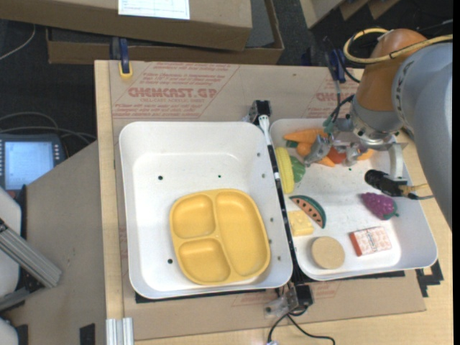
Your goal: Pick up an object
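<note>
My gripper [336,151] hangs low over the back of the right bin [420,244], just above an orange carrot [303,134] and another orange piece [328,161]. Nothing can be made out between its fingers. Left of it, a yellow corn cob [285,171] lies along the bin's wall, with a green item [297,168] beside it. Further forward are a watermelon slice [310,208], a yellow cheese wedge [300,224], a round tan biscuit [328,252], a red and white box [372,241] and purple grapes [379,204].
The left bin [144,144] holds a yellow divided plate [218,236] towards its front. A black divider strip [274,165] runs between the two bins. The grey arm [424,85] fills the upper right. Brown cardboard lies under both bins.
</note>
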You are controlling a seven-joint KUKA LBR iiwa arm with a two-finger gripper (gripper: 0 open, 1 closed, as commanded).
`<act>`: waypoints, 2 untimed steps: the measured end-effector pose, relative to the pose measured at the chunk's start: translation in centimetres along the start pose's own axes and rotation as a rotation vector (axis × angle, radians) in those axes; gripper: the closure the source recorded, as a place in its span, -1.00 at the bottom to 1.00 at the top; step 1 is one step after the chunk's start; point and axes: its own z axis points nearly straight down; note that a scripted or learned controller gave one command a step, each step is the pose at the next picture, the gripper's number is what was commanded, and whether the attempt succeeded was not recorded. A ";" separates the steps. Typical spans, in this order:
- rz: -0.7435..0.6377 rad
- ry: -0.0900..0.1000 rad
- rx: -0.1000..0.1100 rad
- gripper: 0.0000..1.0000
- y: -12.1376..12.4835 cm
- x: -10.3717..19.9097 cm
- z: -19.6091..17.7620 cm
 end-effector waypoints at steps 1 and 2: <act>0.004 -0.005 0.002 -1.00 -0.1 1.4 0.0; 0.003 0.010 -0.039 -1.00 -9.0 -3.3 0.2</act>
